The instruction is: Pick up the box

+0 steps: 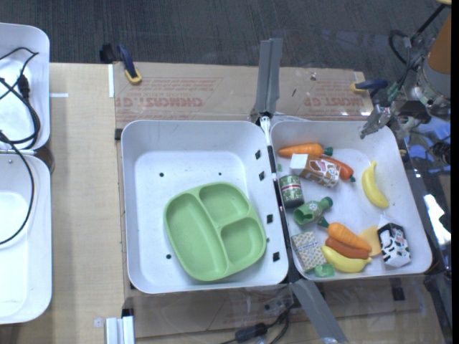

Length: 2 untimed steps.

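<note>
The gripper [378, 122] is at the upper right of the frame, over the top right corner of the right bin [410, 192]. Its dark fingertips point down and to the left, toward the bin rim. Whether they are spread or pressed together cannot be determined at this size and angle. Nothing is visible between them. The arm [439, 63] enters from the right edge of the frame, with its orange band at the top right corner.

The box [320, 169], brown and white with a printed face, lies in the upper part of the right bin, tilted, just below an orange carrot [301, 150]. A small white block [298, 163] touches its left end. The box is well apart from the gripper, lower and to the left of it.

Other contents of the right bin:
- a green can [290, 190] near the left wall, below the box;
- a small green bottle [313, 211] on its side at mid-bin;
- a yellow banana [374, 185] to the right of the box;
- a second carrot [348, 234], a red piece and a second banana [346, 260] clustered at the lower right;
- a black-and-white carton [394, 245] at the lower right corner;
- a checkered packet [307, 249] near the lower left.

The left bin [143, 149] holds a green divided plate [215, 230], lying flat at lower centre.
</note>
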Motion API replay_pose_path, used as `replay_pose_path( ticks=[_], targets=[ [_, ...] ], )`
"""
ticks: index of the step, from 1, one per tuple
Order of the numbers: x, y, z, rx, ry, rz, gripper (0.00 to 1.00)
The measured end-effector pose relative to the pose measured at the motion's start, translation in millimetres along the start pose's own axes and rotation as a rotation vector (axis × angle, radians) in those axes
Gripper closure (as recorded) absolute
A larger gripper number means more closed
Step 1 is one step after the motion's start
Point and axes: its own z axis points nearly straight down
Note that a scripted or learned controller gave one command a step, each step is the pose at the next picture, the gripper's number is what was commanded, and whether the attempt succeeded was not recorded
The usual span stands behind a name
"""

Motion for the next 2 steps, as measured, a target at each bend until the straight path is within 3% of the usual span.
replay_pose_path(
  ticks=[1,2],
  targets=[
    [60.2,3.6,127.2,-0.001,0.000,-0.096,0.00],
    [2.1,-8.8,126.4,-0.003,0.010,-0.099,0.00]
  ],
)
